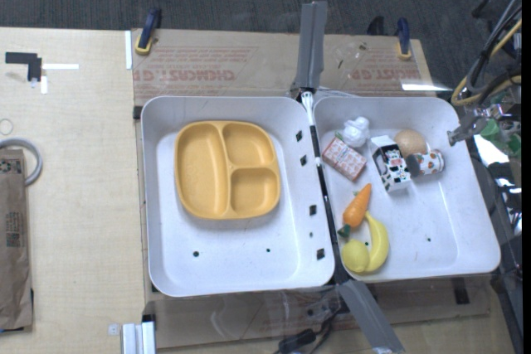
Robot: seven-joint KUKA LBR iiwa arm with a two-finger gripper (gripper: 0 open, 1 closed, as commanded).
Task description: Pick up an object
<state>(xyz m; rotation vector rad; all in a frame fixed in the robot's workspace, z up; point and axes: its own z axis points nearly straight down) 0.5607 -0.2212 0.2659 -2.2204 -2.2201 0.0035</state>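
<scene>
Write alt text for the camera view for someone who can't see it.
Two white bins sit side by side: the left bin holds a yellow divided plate, the right bin a carrot, banana, pink box and other small items.

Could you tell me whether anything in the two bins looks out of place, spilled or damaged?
Nothing stands out. The yellow divided plate lies flat in the left bin. The carrot, banana and small boxes sit loosely clustered in the right bin, with no visible spill or damage.
</scene>
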